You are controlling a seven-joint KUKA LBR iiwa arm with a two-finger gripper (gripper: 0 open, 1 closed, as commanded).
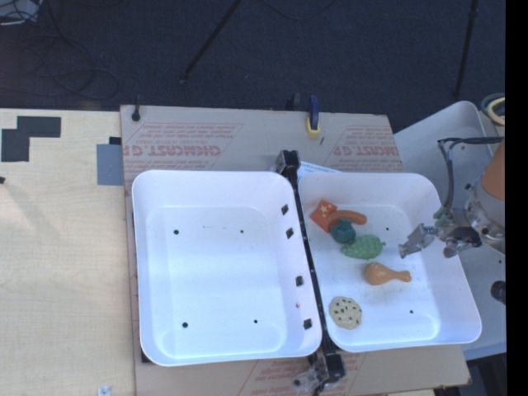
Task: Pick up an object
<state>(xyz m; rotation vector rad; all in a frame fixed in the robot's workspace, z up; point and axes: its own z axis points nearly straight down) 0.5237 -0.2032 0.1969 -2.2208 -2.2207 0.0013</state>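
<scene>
Objects, right bin (450, 324): cookie (345, 312) nearest; orange drumstick (384, 274), green lump (363, 247), teal piece (343, 232), red-orange item (330, 215) beyond. Gripper (414, 243) is seen just right of the lump, holding nothing; finger state cannot be told.

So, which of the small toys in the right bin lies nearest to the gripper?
The orange drumstick-shaped toy: it lies just below-left of the gripper. The green lumpy toy is a bit further left, and the round speckled cookie is well below.
</scene>
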